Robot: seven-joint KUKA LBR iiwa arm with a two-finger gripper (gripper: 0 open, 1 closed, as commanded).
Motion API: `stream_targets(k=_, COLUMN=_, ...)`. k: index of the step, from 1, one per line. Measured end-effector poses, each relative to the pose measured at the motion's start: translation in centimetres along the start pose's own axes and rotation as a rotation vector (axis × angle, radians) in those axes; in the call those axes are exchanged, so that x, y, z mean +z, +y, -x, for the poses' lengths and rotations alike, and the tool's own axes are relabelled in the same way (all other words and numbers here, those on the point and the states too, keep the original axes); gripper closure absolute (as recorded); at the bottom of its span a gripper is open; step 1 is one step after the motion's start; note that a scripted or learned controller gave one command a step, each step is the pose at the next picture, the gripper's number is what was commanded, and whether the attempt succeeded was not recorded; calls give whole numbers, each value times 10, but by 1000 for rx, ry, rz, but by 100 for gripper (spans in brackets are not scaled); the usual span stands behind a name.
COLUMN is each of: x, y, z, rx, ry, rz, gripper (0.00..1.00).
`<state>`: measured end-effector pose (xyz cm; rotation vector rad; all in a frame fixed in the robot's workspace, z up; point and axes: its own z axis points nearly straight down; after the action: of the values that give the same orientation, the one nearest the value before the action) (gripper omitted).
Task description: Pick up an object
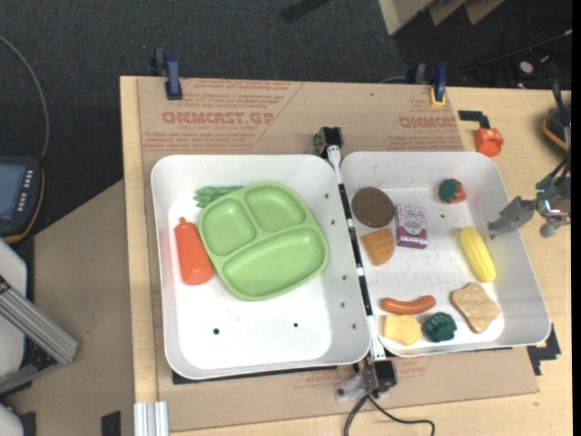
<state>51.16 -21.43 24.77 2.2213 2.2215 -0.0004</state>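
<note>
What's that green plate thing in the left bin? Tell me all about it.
The green plate is a light green divided dish, plastic-looking, with two small compartments at the far side and one large one nearer. It lies flat, turned slightly, in the left bin. A green leafy item meets its upper-left edge; an orange bottle lies alongside.

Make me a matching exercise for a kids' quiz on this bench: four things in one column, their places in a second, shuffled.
Things:
1. green plate
2. corn
3. sausage
4. orange bottle

Places:
A. left bin, by its left wall
B. right bin, near its right side
C. left bin, middle
D. right bin, near its front

Pairs: 1-C, 2-B, 3-D, 4-A
</note>
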Motion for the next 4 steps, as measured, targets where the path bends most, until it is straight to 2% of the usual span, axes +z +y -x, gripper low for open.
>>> stream_targets(k=1, x=105, y=76, z=8, rx=-3, ry=0, rz=-2, gripper=0)
stream_targets(k=2, x=165, y=137, z=2, rx=-7, ry=12, rz=1, gripper=0)
stream_targets(k=3, x=164, y=154, z=-8, rx=-1, ry=2, rz=-8, gripper=0)
stream_targets(k=4, x=152, y=156, z=-7, rx=-3, ry=-2, rz=3, gripper=100)
